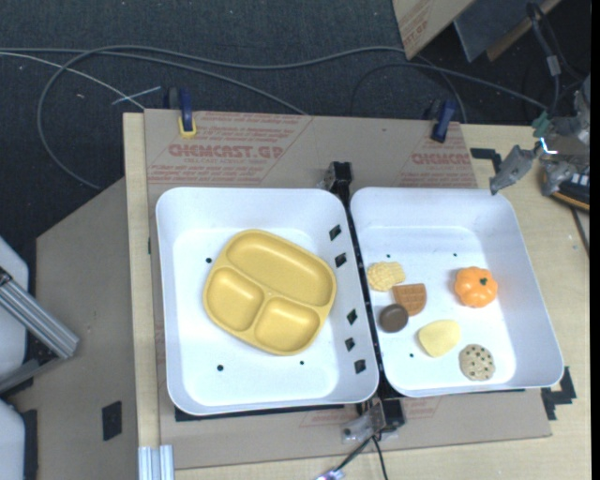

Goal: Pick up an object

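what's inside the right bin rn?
Right bin holds six small pieces: orange pumpkin, round cracker, brown square, dark round piece, yellow lump, chip cookie. Nothing covers them.

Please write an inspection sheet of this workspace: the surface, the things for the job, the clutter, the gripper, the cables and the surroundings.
Surface: cardboard-covered bench bearing a left bin and a right bin, side by side.
Job's things: in the right bin, an orange pumpkin, a round cracker, a brown square piece, a dark round piece, a pale yellow piece and a chip cookie.
Clutter: a yellow divided plate in the left bin.
Gripper: gripper at the right bin's far right corner, above the rim; finger state unclear.
Cables: thin cables on the dark floor behind the bench.
Surroundings: two clamps on the far edge; a cardboard box at top.
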Robot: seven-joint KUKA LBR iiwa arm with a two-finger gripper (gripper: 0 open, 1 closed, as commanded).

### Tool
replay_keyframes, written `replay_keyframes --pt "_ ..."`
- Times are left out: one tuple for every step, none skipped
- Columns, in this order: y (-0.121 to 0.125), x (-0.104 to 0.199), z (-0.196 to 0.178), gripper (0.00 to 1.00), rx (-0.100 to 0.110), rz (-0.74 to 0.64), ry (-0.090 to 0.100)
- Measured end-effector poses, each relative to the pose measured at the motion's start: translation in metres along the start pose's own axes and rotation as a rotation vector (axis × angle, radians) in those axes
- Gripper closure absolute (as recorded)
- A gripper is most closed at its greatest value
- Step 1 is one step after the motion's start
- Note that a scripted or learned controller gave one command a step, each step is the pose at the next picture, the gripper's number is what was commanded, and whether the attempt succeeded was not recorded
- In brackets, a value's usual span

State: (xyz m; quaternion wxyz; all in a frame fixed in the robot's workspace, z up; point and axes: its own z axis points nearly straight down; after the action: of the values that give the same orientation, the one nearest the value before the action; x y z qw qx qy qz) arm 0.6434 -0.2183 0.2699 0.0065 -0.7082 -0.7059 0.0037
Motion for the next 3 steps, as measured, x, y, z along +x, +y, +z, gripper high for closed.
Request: replay_keyframes --pt "0.002 0.001 -0.009 0.00 -0.014 -0.004 -0.004" --pt "-0.004 0.009 0.046 0.00 -0.009 -0.003 -0.002" --pt "-0.007 0.012 0.108 0.00 -0.008 -0.004 -0.002"
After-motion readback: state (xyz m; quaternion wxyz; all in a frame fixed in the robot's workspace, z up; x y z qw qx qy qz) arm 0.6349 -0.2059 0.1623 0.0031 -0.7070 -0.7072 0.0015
